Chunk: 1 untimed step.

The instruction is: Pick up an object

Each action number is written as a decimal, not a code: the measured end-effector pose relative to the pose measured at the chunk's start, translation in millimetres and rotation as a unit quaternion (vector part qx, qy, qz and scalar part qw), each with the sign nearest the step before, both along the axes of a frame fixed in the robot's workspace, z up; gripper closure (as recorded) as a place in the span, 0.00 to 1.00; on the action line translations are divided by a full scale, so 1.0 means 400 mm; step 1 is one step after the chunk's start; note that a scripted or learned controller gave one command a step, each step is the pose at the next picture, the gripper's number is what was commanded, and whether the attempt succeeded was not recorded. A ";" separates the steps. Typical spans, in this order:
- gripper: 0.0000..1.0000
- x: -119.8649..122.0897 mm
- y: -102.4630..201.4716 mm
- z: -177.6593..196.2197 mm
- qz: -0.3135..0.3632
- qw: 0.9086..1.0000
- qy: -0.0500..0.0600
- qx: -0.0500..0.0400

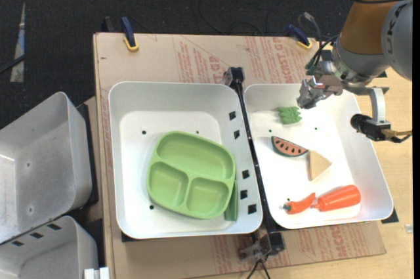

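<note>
Orange plastic carrot (326, 199) looks light and hard, best grabbed mid-body, while the gripper (308, 98), opening unclear, hangs beside the small green leafy toy (289, 115).

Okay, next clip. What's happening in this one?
A grey robot arm reaches in from the right, its claw poised over the far end of the right bin, just beside a small green toy. Nothing shows between its fingers. A watermelon slice, a tan wedge and an orange carrot lie untouched in that bin. The left bin holds a green divided tray.
</note>
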State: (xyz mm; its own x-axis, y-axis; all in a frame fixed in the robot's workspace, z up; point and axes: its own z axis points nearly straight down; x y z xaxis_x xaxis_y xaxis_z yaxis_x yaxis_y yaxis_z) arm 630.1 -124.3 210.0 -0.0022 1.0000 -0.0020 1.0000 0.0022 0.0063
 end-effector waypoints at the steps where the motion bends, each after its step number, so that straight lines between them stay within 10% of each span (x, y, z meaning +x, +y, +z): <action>1: 1.00 0.002 0.000 0.095 0.000 1.000 0.001 0.000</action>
